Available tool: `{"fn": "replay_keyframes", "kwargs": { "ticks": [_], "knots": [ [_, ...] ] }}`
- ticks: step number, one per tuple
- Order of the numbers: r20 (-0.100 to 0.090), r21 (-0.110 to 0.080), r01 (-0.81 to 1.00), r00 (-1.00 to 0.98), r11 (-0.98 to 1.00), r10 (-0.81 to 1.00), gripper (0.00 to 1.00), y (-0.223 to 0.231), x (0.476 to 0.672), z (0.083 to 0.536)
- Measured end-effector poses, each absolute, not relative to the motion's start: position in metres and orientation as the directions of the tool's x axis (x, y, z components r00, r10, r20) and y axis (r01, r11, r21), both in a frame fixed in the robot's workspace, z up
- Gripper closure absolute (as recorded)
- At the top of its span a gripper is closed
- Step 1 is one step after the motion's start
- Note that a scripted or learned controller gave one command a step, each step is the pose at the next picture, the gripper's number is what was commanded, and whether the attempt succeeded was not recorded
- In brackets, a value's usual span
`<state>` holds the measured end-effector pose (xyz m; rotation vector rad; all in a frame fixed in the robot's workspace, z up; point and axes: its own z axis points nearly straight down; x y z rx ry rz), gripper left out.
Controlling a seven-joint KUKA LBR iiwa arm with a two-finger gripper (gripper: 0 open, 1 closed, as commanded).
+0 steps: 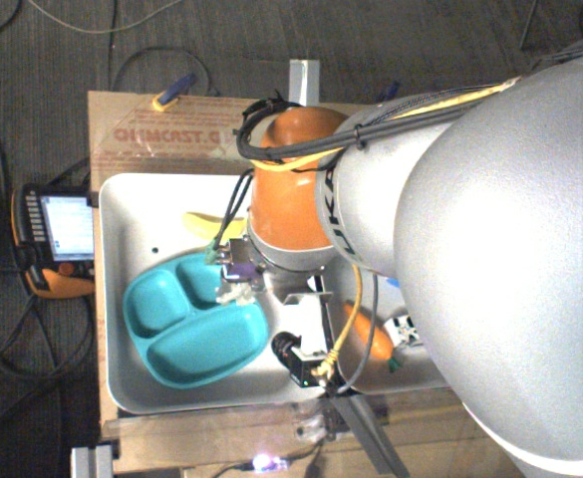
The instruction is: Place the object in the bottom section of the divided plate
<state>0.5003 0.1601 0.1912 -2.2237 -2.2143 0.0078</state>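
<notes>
A teal divided plate point(193, 327) lies in the left white bin point(122, 207), its large bottom section toward the bin's front edge. A yellow object point(204, 225), curved like a banana, lies behind the plate and is partly hidden by the arm. My gripper point(235, 272) hangs below the orange wrist band, right over the plate's upper right section and its rim. The wrist and cables hide what is at its tip. I cannot make out anything held in it.
An orange carrot-like object point(371, 339) and a small white and blue item point(407, 329) lie in the right bin, mostly under the arm. A handheld screen point(57, 232) sits left of the bench. Cardboard point(161, 137) with a blue clip point(171, 90) lies behind the bins.
</notes>
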Motion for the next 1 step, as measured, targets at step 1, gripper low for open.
{"fn": "replay_keyframes", "kwargs": {
  "ticks": [1],
  "knots": [
    [-0.002,-0.005,0.994,0.109,-0.109,0.994,1.0,0.1106,0.4829,0.2051]
  ]
}}
